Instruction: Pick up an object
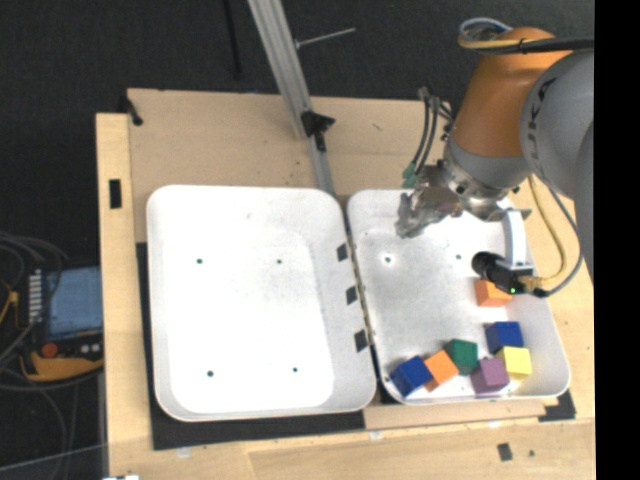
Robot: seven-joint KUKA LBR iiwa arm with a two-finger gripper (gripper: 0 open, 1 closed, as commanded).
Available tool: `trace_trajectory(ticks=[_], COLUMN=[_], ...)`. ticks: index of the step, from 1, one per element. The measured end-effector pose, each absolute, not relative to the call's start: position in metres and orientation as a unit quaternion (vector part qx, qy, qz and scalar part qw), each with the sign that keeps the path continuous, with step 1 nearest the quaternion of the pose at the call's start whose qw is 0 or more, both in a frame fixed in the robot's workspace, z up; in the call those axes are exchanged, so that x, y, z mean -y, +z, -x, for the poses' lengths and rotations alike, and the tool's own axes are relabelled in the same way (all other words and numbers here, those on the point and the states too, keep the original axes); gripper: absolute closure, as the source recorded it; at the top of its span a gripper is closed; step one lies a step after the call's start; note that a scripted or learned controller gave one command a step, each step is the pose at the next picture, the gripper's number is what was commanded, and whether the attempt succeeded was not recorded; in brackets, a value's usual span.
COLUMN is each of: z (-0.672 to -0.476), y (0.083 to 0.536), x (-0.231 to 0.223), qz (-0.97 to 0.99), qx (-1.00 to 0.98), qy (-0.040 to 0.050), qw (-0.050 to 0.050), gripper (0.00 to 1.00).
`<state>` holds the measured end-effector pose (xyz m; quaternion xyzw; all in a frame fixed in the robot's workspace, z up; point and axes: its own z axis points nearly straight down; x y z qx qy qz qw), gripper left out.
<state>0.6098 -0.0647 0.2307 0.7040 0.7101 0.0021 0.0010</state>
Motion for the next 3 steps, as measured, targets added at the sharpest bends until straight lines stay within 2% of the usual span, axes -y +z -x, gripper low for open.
trace_trajectory(ticks=[1, 2, 3], z=[-0.615, -0.622, -0.636], y=[0.24, 0.23, 0.24], x=[0.016, -0.033, -0.091], qz=[-0.704, -0.705, -0.704], qx=[-0.71, -0.709, -0.71], qy=[0.002, 0.0015, 0.002], qw=[0.001, 0.002, 0.0], gripper=[1.0, 1.0, 1.0])
